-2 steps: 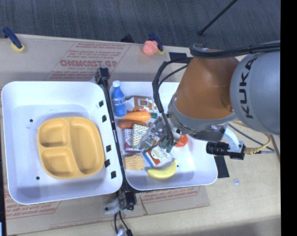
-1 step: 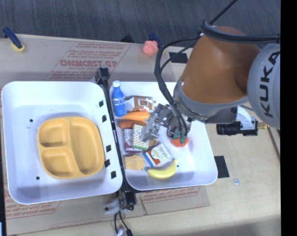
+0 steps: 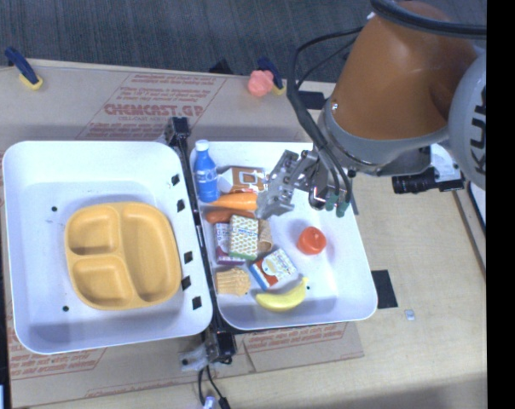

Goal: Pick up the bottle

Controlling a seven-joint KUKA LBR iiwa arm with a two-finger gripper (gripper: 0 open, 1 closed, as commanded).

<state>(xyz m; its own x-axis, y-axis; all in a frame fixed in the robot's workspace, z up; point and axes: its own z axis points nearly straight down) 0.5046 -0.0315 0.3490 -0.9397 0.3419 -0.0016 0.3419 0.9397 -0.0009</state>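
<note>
While the arm is reaching in from the right, the nearest things are sitting at the front of the right bin (image 3: 360, 290): one banana (image 3: 281, 297) is lying along the front wall, with one flat cracker packet (image 3: 231, 282) just beside it and one small red-and-white packet (image 3: 276, 267) resting above the fruit. One orange ball (image 3: 311, 240) is lying apart on bare floor — probably free to roll. In the left bin (image 3: 19, 228) one yellow divided tray (image 3: 121, 254) is lying flat, its three compartments facing up.

Farther back, one green-and-white packet (image 3: 244, 235) is leaning against one carrot (image 3: 234, 202), and the pile is crowding toward the divider. The gripper (image 3: 279, 192) is hovering over the carrot's right end, its fingers looking slightly spread and pinching nothing that I can make out.

The bottle (image 3: 205, 172) — one, blue with a white cap — is lying in the far left corner of the right bin, against the divider wall and just beside the carrot. That corner is likely leaving the fingers little room, so I judge the grasp is not yet begun. Beyond the bins, two blue clamps (image 3: 22, 68) and one pink object (image 3: 261, 83) are sitting on the cardboard.
</note>
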